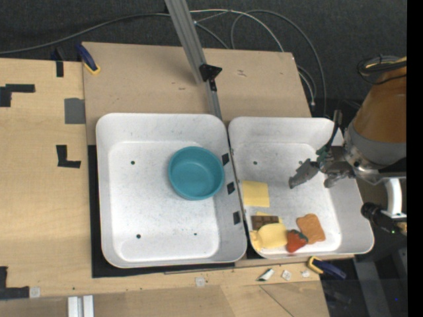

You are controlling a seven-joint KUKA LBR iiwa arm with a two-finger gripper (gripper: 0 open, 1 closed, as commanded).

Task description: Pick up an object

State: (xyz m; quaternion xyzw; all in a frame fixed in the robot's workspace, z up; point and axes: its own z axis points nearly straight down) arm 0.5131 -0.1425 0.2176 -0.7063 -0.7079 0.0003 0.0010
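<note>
My gripper (314, 177) hangs over the right bin (277, 134), near its right side, open with nothing between its fingers. A flat yellow square (256, 193) lies to its left and a little nearer the front. At the bin's front sit a yellow lump (268, 235), a small red piece (295, 242), an orange-brown block (310, 227) and a dark brown piece (264, 219). A teal bowl (195, 172) stands upright in the left bin (119, 177).
A grey metal pole (192, 38) slants down from the top to the seam between the bins. Cables loop over the bench behind the right bin. Small blue-and-yellow clamps (89, 59) sit at the bench's back left and front right.
</note>
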